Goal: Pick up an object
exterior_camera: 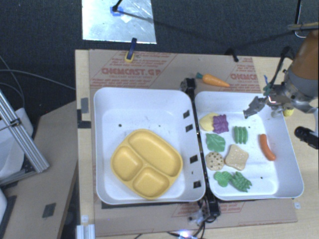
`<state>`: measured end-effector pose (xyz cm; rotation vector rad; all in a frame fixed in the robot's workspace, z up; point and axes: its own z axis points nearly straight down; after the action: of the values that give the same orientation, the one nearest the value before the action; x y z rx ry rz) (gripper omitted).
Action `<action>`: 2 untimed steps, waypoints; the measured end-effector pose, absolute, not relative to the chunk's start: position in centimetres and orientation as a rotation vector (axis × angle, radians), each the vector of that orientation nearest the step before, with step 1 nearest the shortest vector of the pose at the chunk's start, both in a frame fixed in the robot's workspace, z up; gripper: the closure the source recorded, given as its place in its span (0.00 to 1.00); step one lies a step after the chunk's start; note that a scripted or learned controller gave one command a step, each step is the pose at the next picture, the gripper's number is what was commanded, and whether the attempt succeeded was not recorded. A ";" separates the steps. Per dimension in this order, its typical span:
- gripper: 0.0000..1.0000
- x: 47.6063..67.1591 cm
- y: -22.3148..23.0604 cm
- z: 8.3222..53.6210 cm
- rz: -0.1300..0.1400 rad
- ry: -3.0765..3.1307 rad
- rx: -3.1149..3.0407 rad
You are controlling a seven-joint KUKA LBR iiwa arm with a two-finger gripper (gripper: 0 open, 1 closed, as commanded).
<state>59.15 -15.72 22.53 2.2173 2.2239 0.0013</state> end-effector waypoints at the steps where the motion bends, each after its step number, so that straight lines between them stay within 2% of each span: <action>1: 0.00 60.5 -20.9 8.1 0.006 2.215 2.222; 2: 0.00 62.4 -12.2 8.6 0.004 2.225 2.213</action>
<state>62.36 -12.22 8.55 2.2127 2.2249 0.0038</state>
